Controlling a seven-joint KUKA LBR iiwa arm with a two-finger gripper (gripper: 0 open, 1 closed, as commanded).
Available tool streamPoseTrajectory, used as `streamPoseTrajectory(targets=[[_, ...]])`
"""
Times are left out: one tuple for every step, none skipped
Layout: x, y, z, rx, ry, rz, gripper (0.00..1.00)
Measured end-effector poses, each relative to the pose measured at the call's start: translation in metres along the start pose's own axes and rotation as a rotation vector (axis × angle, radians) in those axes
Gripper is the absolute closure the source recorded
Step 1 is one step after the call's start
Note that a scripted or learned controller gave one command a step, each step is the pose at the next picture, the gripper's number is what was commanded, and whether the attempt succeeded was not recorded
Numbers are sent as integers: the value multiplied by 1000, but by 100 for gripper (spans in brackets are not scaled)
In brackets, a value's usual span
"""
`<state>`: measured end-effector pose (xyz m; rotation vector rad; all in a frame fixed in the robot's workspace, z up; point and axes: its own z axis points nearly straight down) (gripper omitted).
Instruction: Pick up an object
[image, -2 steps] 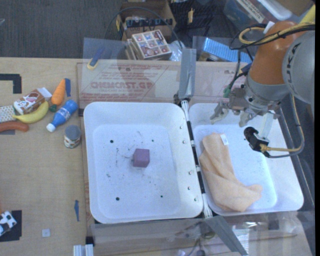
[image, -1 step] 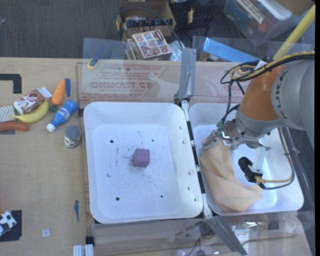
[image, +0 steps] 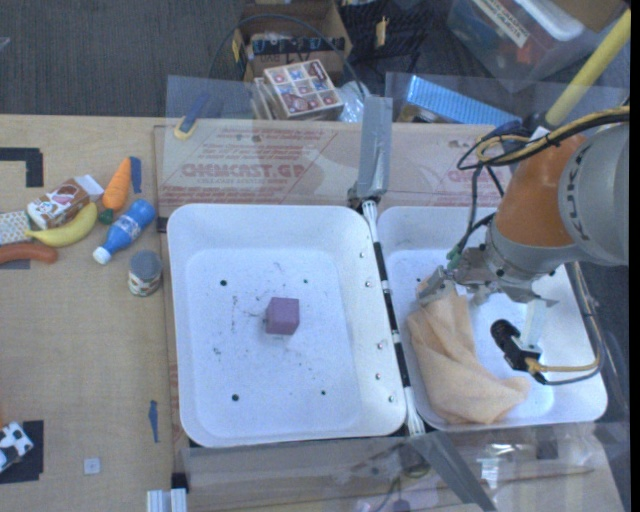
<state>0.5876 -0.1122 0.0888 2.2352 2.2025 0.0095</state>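
Gripper (image: 447, 285) low in right white bin (image: 580, 395) at far edge of crumpled peach cloth (image: 455, 355), finger state can't tell; best press into a thick fold, close fully, lift straight.

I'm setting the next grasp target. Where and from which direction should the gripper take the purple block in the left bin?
Come straight down on the purple block and pinch two opposite side faces. It sits alone on the left bin's flat floor, away from the walls, so its sides look free. It appears slightly turned, so rotating the wrist to match probably helps.
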Motion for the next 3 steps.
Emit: streamPoseTrajectory(targets=[[-53, -40, 0, 0, -4, -35, 0], [-55, -39, -11, -7, -4, -31, 100], [12, 55, -115, 4, -3, -189, 100]])
